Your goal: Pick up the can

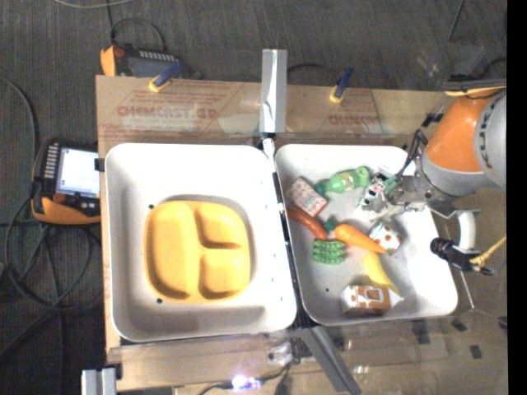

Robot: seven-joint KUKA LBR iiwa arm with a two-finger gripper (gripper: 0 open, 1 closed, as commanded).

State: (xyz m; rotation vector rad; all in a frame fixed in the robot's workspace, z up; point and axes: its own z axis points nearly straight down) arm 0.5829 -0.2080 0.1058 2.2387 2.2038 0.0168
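The claw (387, 200) hangs low over the right bin's (428, 303) 2 o'clock corner, presumably reaching for the can (385, 239) just below at 6 o'clock beside the carrot (356, 236); its opening I cannot tell.

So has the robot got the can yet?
Not yet. The gripper has reached into the right bin and sits low among the toys, near the carrot. I can't see anything between its fingers, and I can't pick out the can in that pile. Grabbing and lifting are left.
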